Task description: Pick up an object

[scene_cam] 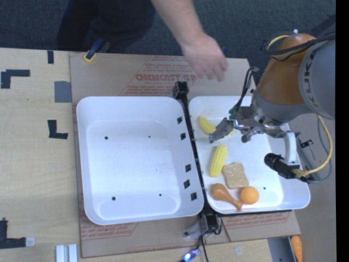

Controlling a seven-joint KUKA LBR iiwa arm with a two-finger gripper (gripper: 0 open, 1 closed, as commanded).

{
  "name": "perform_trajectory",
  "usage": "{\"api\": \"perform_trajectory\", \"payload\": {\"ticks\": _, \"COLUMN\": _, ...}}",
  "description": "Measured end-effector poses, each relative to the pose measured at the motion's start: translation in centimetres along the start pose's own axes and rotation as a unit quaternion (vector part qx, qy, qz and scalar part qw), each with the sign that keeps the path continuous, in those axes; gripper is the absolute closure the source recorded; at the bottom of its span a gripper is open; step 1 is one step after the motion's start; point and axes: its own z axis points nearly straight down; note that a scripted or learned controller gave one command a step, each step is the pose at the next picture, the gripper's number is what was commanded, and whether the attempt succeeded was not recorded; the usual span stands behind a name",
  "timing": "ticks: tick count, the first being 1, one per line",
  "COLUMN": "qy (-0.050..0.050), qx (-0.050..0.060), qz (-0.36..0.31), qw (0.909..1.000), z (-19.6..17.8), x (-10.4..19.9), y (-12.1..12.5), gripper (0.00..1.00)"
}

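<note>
End effector (235, 129) is low over the right bin (297, 201), far-left part of it. Two dark fingers (222, 130) are splayed apart, one pointing left toward the divider, the other (248, 134) to its right. Reads as open, nothing between them.

Objects, all in the right bin:
- small yellow piece (206, 125), banana-like, just left of the left finger, near the bin's left wall. The fingertip looks very close to it; can't tell whether they touch.
- corn cob (218, 160) lying on the near side of the end effector, roughly lengthwise, close below the left finger but apart from it.
- bread slice (235, 174) just right of the cob, edges touching or nearly so.
- orange ball (249, 195) at the near edge, beside an orange-brown drumstick-shaped item (224, 194); both well clear of the end effector.

Left bin (87, 119) sits alongside, joined by black clips down the middle.

A person's hand (204, 59), motion-blurred, is over the cardboard sheet (158, 72) on the table (27, 146) beyond the bins.

The arm's orange band and grey wrist hide the far-right corner of the right bin. A black cable connector (279, 165) overlaps the bin's right side.
</note>
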Motion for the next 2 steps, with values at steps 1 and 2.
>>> {"api": "perform_trajectory", "payload": {"ticks": 1, "qy": 0.000, "qx": 0.009, "qz": 0.004, "qw": 1.0000, "z": 11.3, "x": -2.9, "y": 0.7, "gripper": 0.00}}
{"api": "perform_trajectory", "payload": {"ticks": 2, "qy": 0.001, "qx": 0.008, "qz": 0.003, "qw": 1.0000, "z": 9.9, "x": -2.7, "y": 0.7, "gripper": 1.00}}
